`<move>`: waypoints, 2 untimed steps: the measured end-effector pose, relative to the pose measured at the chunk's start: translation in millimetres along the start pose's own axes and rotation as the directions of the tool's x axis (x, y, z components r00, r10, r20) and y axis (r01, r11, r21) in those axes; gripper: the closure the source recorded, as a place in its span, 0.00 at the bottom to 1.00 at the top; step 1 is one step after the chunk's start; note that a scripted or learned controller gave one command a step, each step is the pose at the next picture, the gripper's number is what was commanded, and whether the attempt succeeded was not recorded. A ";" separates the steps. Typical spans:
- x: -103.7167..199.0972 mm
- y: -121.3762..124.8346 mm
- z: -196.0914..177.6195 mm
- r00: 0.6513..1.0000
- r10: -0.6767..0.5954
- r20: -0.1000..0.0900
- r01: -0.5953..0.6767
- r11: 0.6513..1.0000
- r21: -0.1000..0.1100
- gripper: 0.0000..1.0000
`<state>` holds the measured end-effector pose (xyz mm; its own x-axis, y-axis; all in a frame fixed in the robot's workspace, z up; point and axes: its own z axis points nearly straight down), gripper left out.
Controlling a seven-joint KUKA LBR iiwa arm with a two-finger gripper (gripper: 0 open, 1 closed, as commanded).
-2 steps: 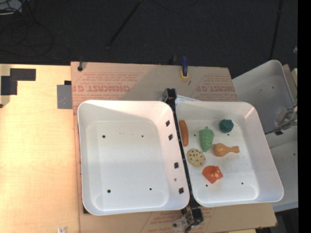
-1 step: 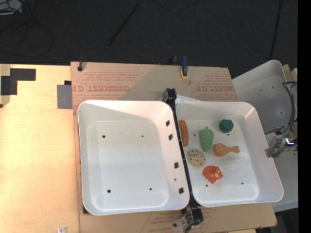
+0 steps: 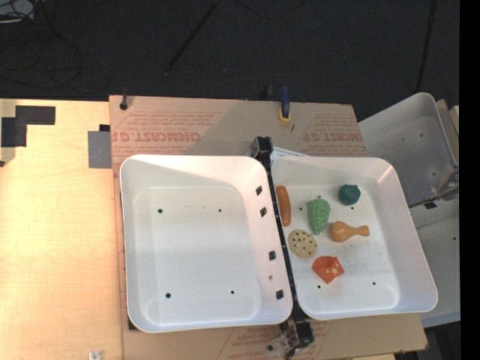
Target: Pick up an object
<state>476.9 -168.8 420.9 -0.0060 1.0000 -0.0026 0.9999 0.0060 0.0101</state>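
Five toys [image 3: 319, 214] in right bin [image 3: 409, 220]; end effector state: cannot tell.

Smooth glossy white plastic bins [image 3: 195, 306], matt brown cardboard [image 3: 187, 130] w/ print, pale wood bench [image 3: 52, 238]

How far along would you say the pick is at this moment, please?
Nothing looks done yet. The sausage, green piece, teal ball, drumstick, cookie and red block all lie in the right bin. Nothing is in hand; choosing, grasping and lifting remain.
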 end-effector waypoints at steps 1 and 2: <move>55.9 48.4 26.0 1.000 0.000 -0.003 0.000 1.000 0.012 1.00; -19.9 -4.1 35.3 1.000 0.013 -0.001 -0.013 1.000 0.014 1.00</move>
<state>473.2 -188.9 385.6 0.0075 1.0000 -0.0010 1.0000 -0.0075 -0.0042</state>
